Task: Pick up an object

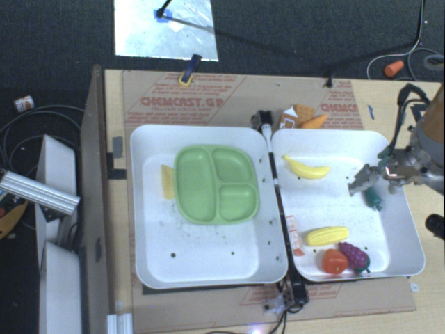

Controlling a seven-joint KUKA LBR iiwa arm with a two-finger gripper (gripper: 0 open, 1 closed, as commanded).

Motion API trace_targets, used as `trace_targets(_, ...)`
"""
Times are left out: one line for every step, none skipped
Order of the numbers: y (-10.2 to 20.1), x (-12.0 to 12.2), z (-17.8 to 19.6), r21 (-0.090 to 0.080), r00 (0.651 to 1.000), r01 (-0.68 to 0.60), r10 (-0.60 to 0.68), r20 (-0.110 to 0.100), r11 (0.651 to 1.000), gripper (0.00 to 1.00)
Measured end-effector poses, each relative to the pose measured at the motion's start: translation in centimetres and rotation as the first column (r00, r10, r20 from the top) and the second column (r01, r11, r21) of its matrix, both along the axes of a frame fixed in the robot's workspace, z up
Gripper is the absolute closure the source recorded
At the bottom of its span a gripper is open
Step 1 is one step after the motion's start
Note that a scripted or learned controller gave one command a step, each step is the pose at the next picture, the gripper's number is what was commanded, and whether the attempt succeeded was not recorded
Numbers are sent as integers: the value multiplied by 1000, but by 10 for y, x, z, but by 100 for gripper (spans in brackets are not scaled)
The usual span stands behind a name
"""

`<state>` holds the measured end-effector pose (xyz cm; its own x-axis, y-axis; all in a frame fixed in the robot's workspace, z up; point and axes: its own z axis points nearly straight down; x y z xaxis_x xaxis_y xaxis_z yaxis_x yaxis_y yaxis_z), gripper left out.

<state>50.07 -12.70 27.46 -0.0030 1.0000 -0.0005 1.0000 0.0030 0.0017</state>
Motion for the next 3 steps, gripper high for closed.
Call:
trace_targets(-48, 64, -53, -1, 1000, 2, -2, -1, 1000, 0)
trace_targets(-81, 76, -107, -1, 1000, 4, -4, -2, 1000, 0)
trace_targets(-77, 75, -108, 0, 1000, 2, -2, 0, 1000, 0)
